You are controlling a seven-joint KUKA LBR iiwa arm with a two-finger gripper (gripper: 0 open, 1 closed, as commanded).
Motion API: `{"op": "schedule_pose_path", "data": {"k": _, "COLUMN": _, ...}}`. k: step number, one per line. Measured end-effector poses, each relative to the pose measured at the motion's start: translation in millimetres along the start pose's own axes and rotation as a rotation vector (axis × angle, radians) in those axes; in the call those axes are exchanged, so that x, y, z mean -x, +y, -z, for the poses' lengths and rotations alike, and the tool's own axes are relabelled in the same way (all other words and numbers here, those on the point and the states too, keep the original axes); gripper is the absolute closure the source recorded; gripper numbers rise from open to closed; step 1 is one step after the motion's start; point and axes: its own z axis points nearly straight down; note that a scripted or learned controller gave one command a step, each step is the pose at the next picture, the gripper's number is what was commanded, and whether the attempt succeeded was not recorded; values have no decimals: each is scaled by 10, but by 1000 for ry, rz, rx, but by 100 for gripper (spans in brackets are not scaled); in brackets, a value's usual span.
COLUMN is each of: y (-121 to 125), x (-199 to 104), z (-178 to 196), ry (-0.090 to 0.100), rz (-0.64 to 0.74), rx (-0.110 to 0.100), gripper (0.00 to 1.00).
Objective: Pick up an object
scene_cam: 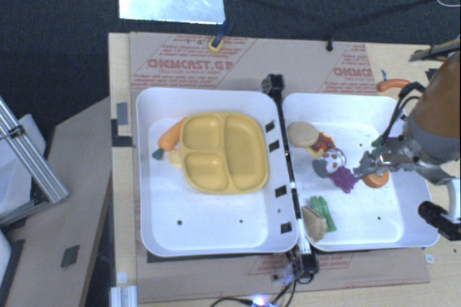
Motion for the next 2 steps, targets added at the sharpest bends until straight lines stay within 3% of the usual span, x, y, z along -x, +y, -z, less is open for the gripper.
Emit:
{"op": "schedule_pose_path", "data": {"k": 1, "y": 18, "x": 3, "z": 191, "ry": 1, "rz": 1, "rx": -2, "gripper": 100}}
{"op": "schedule_pose_path", "data": {"k": 2, "y": 336, "x": -418, "z": 296, "ry": 3, "rz": 6, "rx": -3, "gripper": 100}}
